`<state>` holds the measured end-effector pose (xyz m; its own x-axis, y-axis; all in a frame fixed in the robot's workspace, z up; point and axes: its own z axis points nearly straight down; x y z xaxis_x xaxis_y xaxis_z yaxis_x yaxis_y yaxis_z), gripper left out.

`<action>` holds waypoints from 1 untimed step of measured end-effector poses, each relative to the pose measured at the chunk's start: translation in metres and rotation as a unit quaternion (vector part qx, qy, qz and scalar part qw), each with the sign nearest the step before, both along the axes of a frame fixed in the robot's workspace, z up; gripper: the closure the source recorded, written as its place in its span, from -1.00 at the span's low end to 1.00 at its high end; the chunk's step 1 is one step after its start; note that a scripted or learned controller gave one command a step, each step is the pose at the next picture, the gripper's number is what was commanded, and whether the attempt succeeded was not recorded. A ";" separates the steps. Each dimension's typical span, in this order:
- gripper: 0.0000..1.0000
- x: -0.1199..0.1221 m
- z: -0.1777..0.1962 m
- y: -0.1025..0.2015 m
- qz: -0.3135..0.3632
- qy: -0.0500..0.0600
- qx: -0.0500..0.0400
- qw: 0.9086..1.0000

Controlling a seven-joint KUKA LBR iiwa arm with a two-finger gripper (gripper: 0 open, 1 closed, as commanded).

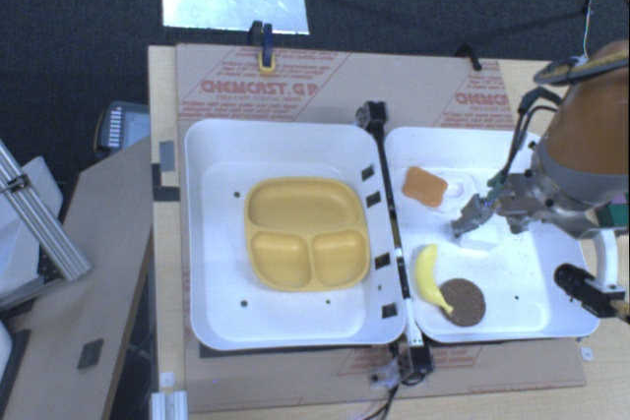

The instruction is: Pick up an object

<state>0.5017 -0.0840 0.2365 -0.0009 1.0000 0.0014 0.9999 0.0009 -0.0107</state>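
Over the right bin, the gripper hangs low, and honestly I can't tell if it's grasping anything. Best bet imo: drop straight down and centre on one item before closing, probably the orange block just up-left of it. That block looks flat and rounded, while the banana and brown disc sit touching nearer the front.

Gripper over right white bin.
We see a yellow banana, brown round cookie and orange block inside.
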 end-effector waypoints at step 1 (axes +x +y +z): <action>-1.00 0.002 0.006 0.000 0.001 -0.006 -0.001 1.000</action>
<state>0.5040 -0.0840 0.2422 -0.0030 1.0000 0.0000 1.0000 0.0030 0.0019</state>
